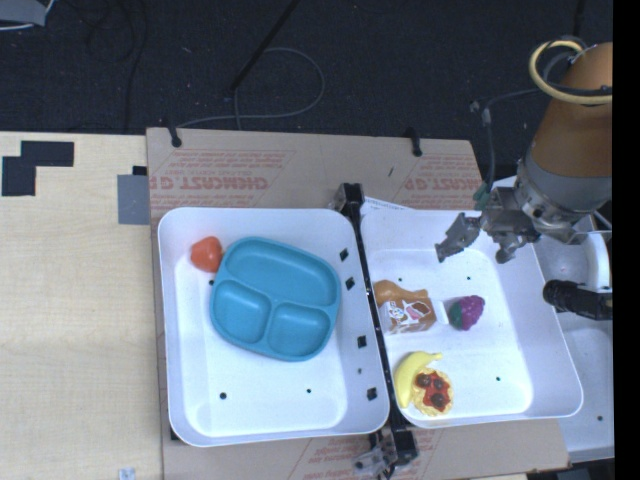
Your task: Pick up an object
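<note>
Starting left: left bin holds orange-red ball touching blue divided plate. Right bin holds snack packet, purple grape toy just beside it, yellow pizza-topped toy near front wall. Gripper hovers over right bin's back edge, fingers spread wide, nothing between them.
</note>
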